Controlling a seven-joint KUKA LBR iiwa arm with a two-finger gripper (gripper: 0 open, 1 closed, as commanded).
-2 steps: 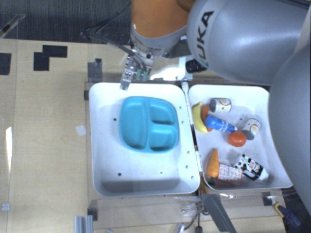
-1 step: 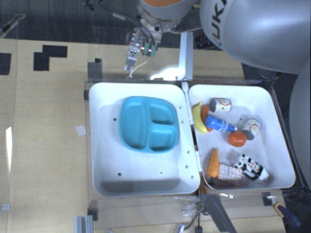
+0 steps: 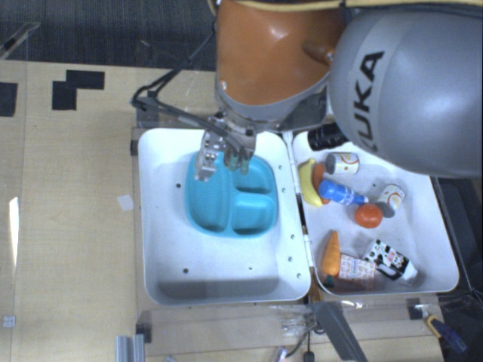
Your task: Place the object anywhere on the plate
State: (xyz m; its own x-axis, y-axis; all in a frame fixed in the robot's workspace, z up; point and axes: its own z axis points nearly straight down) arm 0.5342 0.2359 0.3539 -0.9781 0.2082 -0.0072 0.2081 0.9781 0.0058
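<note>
**Fingers hanging over the blue plate**

Nearest, at the lower right of the frame, a carton [image 3: 355,268] and an orange tube [image 3: 330,253] are lying in the right bin [image 3: 441,270]. Past them an orange ball [image 3: 369,216], a blue bottle [image 3: 341,194] and a banana [image 3: 307,183] are resting. In the left bin [image 3: 162,225] the blue plate [image 3: 230,202] is sitting at frame centre. My fingers [image 3: 224,159] are hanging slightly parted over its far edge, gripping nothing.

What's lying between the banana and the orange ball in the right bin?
In the camera view, a blue bottle lies on its side between the banana and the orange ball.
</note>
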